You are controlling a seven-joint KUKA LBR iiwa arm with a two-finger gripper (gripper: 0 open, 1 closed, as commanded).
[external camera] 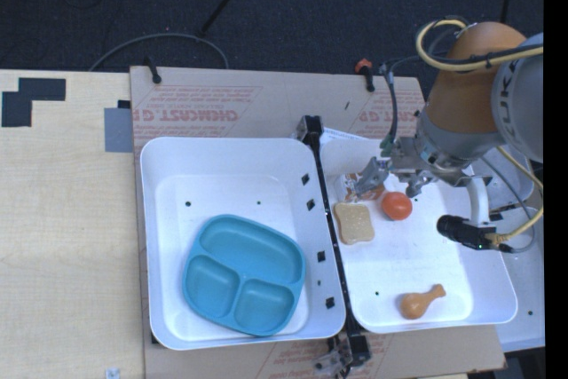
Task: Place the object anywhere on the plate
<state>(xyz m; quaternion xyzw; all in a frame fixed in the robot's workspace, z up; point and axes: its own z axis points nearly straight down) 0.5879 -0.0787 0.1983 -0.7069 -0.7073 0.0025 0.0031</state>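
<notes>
A blue three-compartment plate (244, 273) lies in the left bin (169, 191), toward its front. In the right bin (497, 297), my gripper (391, 180) hangs open over the back part, nothing between its fingers. A red tomato (397, 206) sits just in front of the fingertips. A small reddish-brown piece (363, 185) lies at the left fingertip, partly hidden by it. A slice of toast (354, 223) rests beside the divider. A tan drumstick (420, 301) lies near the front wall.
The black divider (325, 226) with clips runs between the two bins. A black cable connector (468, 232) hangs from the arm over the right bin's right side. Cardboard (231, 106) lies under both bins.
</notes>
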